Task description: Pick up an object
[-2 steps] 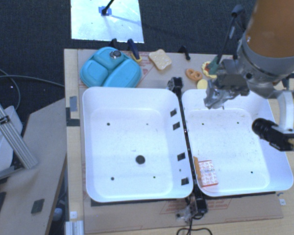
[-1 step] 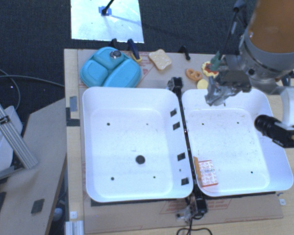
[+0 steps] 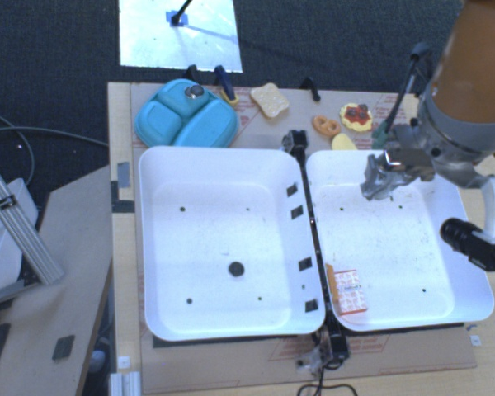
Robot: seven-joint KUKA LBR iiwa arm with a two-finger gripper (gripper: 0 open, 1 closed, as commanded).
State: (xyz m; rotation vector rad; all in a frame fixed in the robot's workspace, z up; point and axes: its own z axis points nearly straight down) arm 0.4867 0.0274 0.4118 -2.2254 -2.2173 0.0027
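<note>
My gripper (image 3: 378,185) hangs over the upper middle of the right bin (image 3: 470,299), below the arm's grey wrist and orange band. I see nothing held in it. A flat orange and white packet (image 3: 346,291) lies at the front left corner of that bin, well below the gripper in the view. In the left bin (image 3: 161,221), a small dark round object (image 3: 236,268) sits a little in front of the middle.
Behind the bins on the bench lie a blue lidded tray (image 3: 186,118), a toast slice (image 3: 270,100), a pretzel (image 3: 325,124), a small red-topped tart (image 3: 356,116) and a yellow piece (image 3: 343,143). A black part (image 3: 470,242) juts over the right bin's right side.
</note>
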